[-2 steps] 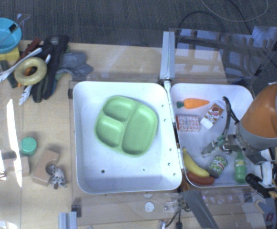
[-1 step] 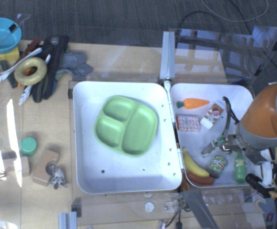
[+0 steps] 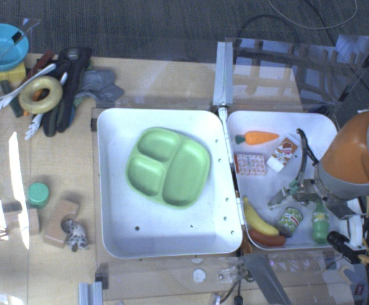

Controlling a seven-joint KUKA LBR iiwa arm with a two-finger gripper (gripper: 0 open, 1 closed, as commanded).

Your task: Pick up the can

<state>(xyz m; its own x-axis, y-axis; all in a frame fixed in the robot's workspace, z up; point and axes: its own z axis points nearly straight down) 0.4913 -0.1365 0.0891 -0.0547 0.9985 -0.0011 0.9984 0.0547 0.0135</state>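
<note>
the small can with a green and white label (image 3: 290, 220) lay on its side near the front of the right shallow white bin (image 3: 324, 123), between a yellow banana (image 3: 256, 217) and a green plastic bottle (image 3: 319, 225). its label carried some print, too small to read. the metal two-finger hand (image 3: 290, 194) hovered just above and behind the can, at the end of the grey arm with its orange band (image 3: 355, 151); whether it was spread or closed could not be told, and nothing was seen held in it.

further back in that bin lay an orange toy carrot with a green top (image 3: 258, 137), a flat red-and-white patterned packet (image 3: 250, 164) and a small white and red carton (image 3: 282, 154), whose writing was also illegible. a dark red sausage-shaped piece (image 3: 267, 238) rested against the banana at the front wall.

the left white bin (image 3: 114, 234) held a light green three-compartment plate (image 3: 169, 166). on the wooden counter (image 3: 57, 170) to the left stood a blue bowl (image 3: 2, 45), a yellow ring (image 3: 40, 94) and a green-capped jar (image 3: 38, 194).
</note>
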